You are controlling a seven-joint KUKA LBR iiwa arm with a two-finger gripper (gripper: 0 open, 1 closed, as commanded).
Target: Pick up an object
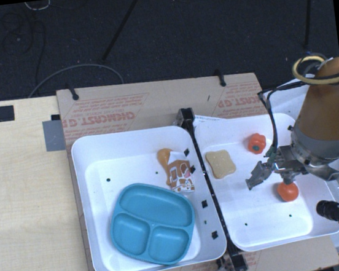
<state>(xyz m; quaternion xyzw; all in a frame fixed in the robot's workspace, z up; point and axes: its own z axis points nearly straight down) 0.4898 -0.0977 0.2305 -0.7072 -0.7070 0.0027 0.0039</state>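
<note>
Jaws (267,173) spread and holding nothing, the arm hangs low in the right bin (257,238) near its right edge — presumably lining up on the red tomato (288,192) just beside them

Orange-red tomato (288,192) low in the right bin (275,235), round, just under the arm's wrist. Second orange-red tomato (256,143) further up the same bin, small green stem showing, well apart from the first. Tan slice of bread (220,164) flat near that bin's left wall. In the left bin (93,191): blue three-part plate (151,223), lying flat toward the lower right; brown-and-white patterned packet (180,177) just above it; small orange-brown piece (164,158) touching the packet's upper left.
</note>
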